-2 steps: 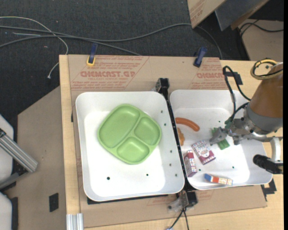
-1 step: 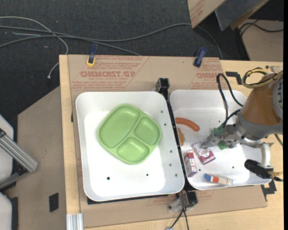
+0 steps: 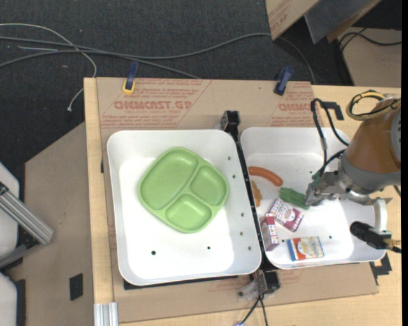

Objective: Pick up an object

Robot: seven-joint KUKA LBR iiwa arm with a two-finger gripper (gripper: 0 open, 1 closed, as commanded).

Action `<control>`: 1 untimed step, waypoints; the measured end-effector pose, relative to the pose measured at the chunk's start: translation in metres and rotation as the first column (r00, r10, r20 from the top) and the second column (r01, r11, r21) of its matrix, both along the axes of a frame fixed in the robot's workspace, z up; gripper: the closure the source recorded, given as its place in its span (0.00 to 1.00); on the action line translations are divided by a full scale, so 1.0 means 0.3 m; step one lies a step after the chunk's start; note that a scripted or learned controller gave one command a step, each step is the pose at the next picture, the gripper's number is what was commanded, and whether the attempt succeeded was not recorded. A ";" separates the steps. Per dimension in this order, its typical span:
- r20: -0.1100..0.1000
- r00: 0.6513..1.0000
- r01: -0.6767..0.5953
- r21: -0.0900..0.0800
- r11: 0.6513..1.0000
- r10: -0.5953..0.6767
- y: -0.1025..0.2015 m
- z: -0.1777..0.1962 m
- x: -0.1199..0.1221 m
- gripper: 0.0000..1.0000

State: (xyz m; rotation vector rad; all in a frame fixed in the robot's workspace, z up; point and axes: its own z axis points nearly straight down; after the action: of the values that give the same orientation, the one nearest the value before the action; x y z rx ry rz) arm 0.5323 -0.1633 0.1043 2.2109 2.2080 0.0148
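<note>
The arm (image 3: 376, 153) is running off the right edge of the frame, so its upper links are cut away. Its wrist is covering part of the right bin (image 3: 280, 143) at centre right. The gripper (image 3: 313, 194) is sitting too small and shadowed to read, and it is overlapping one end of a green object (image 3: 293, 196). Print on the small cartons (image 3: 305, 248) at lower right is blurring beyond reading. A cardboard box (image 3: 299, 16) is being cropped by the top edge.
</note>
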 end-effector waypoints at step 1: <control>-0.014 1.000 -0.002 0.004 1.000 0.002 -0.010 0.145 0.010 1.00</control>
State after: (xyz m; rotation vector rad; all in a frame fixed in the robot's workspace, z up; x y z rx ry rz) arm 0.5352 -0.1664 0.1477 2.2176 2.2195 0.0032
